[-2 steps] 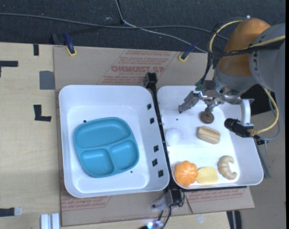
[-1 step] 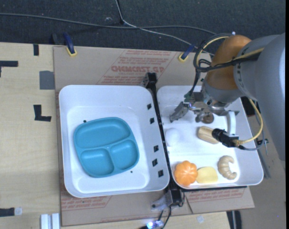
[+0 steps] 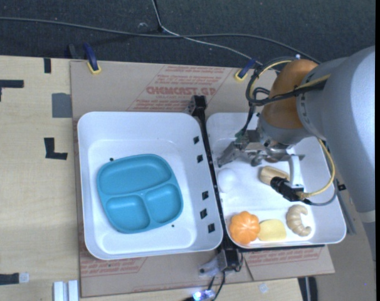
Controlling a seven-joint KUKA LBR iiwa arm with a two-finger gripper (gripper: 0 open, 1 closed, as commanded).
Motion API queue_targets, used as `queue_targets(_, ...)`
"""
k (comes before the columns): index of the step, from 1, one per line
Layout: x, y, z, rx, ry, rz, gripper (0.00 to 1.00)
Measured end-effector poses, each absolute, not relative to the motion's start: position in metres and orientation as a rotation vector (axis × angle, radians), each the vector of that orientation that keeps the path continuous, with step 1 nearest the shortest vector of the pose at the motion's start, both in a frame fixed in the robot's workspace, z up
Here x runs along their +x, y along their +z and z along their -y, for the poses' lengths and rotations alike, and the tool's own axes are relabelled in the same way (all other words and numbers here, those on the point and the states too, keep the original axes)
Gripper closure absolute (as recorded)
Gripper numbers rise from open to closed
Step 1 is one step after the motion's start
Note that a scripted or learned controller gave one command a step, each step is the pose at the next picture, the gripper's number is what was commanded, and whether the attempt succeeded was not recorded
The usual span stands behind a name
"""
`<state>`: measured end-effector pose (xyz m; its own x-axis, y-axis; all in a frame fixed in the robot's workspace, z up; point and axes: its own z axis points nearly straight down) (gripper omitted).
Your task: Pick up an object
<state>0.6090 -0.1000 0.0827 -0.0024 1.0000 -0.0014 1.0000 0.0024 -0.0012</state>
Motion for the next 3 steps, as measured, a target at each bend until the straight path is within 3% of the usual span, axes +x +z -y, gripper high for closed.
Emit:
queue_targets(1, 0.610, 0.095, 0.100, 2.216, -0.002, -2.224, 1.00)
queue_targets(3, 0.609, 0.202, 0.086, 2.216, 0.004, -2.222, 1.00)
